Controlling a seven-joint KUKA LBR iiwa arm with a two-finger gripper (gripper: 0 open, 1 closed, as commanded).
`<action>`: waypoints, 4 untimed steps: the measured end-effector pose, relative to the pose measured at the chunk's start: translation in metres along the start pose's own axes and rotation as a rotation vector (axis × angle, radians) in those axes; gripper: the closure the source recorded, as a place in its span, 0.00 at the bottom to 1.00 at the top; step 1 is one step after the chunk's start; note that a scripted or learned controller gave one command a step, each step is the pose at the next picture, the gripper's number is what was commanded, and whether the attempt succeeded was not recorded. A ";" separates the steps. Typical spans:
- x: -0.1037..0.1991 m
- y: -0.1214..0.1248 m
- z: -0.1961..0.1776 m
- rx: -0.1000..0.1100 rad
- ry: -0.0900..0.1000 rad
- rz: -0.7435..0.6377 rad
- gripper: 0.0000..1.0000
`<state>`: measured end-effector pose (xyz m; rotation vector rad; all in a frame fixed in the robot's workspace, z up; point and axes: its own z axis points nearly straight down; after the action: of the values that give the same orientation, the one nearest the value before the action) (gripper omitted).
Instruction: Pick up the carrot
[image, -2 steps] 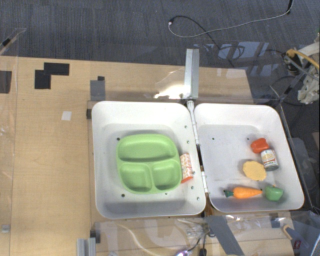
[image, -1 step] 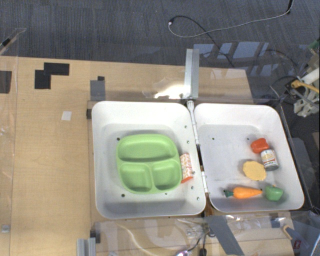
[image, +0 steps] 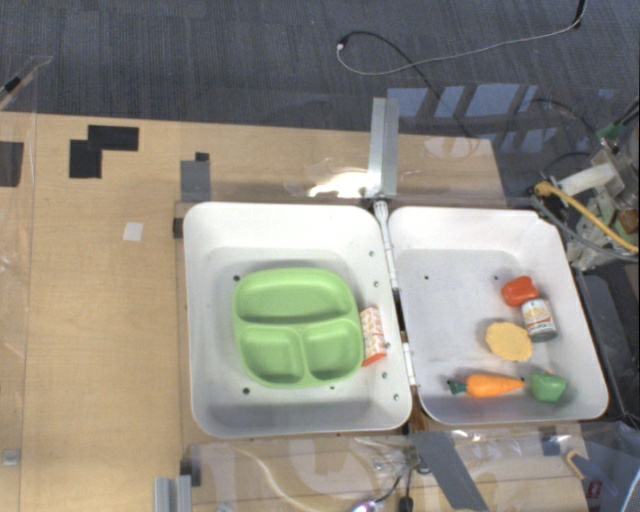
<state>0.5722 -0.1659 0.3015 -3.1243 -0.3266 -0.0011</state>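
- Left bin (image: 200, 300): a green divided plate (image: 295, 325) sits in it, with a small striped packet (image: 372, 334) just beside the plate's right edge
- Right bin (image: 440, 250): the carrot (image: 488, 385) lies flat by the near wall, untouched, so the pick looks not yet begun
- Crowding it: a yellow disc (image: 510, 342) above, a green piece (image: 548, 387) at its tip; a red-capped bottle (image: 530, 305) stands further back
- Claw: its state I cannot tell; the next move calls for a careful descent between those neighbours

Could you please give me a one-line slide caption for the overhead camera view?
Carrot lies near the front of the right bin beside a green toy; green divided plate sits in the left bin.
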 end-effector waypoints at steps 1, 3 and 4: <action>0.001 -0.001 -0.011 0.000 0.002 -0.008 1.00; 0.004 -0.003 -0.033 -0.001 0.005 -0.027 1.00; -0.026 -0.023 -0.001 0.000 0.000 -0.388 1.00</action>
<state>0.5418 -0.1487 0.3020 -3.0028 -0.9221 -0.0012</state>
